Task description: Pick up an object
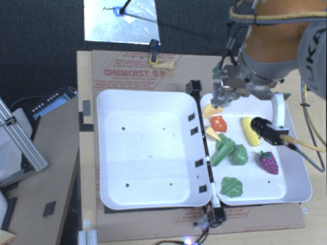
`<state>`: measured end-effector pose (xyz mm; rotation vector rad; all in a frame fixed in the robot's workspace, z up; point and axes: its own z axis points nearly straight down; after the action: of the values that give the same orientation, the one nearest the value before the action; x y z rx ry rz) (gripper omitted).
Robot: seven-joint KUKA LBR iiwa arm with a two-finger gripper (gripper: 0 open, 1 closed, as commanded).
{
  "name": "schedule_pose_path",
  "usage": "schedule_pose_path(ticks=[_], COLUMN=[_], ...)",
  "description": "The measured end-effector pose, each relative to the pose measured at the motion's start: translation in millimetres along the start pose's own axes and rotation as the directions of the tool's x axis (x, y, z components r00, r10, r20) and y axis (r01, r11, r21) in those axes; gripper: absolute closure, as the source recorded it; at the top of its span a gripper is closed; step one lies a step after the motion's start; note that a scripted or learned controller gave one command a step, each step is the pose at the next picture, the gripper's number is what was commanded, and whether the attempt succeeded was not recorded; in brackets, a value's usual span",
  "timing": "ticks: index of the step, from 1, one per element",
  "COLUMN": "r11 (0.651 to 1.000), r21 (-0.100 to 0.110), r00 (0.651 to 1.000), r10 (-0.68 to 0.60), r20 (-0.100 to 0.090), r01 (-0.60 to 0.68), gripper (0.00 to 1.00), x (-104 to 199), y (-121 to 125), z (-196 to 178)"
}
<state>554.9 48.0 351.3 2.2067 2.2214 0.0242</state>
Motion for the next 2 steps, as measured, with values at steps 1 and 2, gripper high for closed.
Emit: schedule_pose_path(ticks=[1, 2], r11=[1.0, 1.0], r21=[0.025, 0.01], r00=[1.0, 1.0], r10=[-0.006, -0.011], r20=[0.001, -0.005], r01=[0.006, 0.011], gripper=[1.0, 1.0], x=[89.2, 194.0], y=[-20.2, -59.6], z=[95.1, 1.6])
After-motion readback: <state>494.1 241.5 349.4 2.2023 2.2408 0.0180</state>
